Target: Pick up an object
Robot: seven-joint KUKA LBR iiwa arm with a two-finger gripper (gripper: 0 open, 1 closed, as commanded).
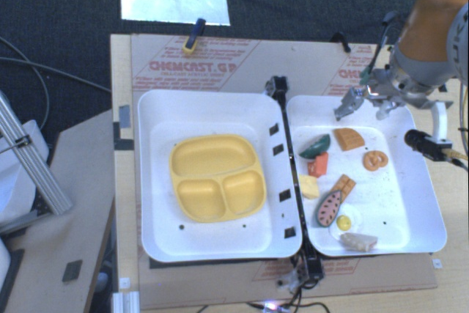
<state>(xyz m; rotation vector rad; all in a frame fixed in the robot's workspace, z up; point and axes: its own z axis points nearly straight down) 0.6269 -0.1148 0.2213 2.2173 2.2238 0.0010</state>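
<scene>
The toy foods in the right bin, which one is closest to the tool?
The tan toast-like piece, at the far end of the right bin, lies closest to the tool. The pretzel and the green piece lie farther off.

Arm [432, 26] cut off at the right edge; claw [366, 105] fingers too blurred to read.

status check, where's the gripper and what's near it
Gripper above right bin's far edge, holding nothing. Toast piece nearest, just below. Pretzel beside it. Nothing blocking.
</scene>
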